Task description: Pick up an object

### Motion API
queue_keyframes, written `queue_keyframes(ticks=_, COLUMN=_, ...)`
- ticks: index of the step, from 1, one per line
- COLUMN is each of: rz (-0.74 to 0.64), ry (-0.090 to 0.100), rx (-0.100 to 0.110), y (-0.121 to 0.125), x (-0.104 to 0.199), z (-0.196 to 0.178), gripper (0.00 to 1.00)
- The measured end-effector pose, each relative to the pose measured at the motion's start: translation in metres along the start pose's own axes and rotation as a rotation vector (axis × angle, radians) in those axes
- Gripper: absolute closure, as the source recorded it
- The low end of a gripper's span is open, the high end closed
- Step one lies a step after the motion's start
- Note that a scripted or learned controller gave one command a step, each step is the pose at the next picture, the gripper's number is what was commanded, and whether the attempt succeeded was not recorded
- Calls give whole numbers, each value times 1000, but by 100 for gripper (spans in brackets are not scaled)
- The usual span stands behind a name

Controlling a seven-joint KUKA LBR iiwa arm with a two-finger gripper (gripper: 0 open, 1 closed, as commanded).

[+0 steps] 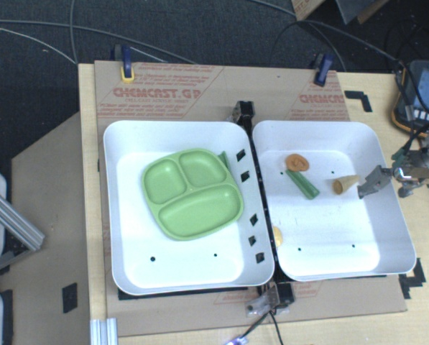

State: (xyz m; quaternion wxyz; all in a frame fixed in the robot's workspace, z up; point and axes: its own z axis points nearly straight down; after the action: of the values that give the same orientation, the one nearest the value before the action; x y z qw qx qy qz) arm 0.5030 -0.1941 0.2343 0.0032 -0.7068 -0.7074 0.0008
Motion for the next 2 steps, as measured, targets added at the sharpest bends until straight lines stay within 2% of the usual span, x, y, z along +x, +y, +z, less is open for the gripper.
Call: queue_keyframes(ticks=2, rz=0, ry=0, rx=0, y=13, x=-1, z=92, gripper=0)
